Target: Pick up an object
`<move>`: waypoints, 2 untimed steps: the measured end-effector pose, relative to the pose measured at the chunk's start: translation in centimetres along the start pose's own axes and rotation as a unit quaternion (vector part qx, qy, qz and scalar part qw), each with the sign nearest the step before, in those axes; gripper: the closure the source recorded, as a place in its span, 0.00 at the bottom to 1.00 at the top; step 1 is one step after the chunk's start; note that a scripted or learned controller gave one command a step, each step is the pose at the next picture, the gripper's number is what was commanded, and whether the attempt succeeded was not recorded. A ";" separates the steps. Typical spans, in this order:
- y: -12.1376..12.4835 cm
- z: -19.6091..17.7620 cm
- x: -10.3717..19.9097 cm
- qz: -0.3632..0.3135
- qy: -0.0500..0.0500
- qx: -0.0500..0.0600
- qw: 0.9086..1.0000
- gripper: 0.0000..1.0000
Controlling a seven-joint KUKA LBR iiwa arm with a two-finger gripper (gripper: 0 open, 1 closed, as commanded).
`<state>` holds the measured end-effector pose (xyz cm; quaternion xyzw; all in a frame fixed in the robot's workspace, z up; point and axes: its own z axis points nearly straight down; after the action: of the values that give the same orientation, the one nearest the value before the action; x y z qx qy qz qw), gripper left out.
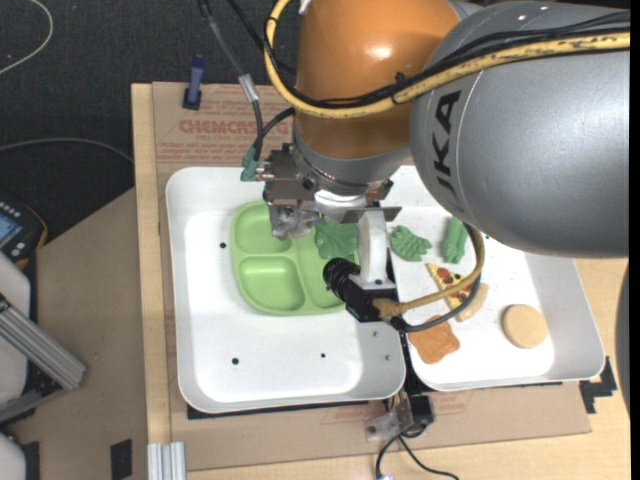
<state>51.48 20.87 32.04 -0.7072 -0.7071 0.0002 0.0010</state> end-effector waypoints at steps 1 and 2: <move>-2.8 10.5 -3.3 0.002 -0.003 0.006 1.000 1.00; -2.5 8.8 -3.0 0.001 0.000 -0.001 1.000 1.00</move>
<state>49.01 17.88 23.23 -0.7082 -0.7060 -0.0007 0.0003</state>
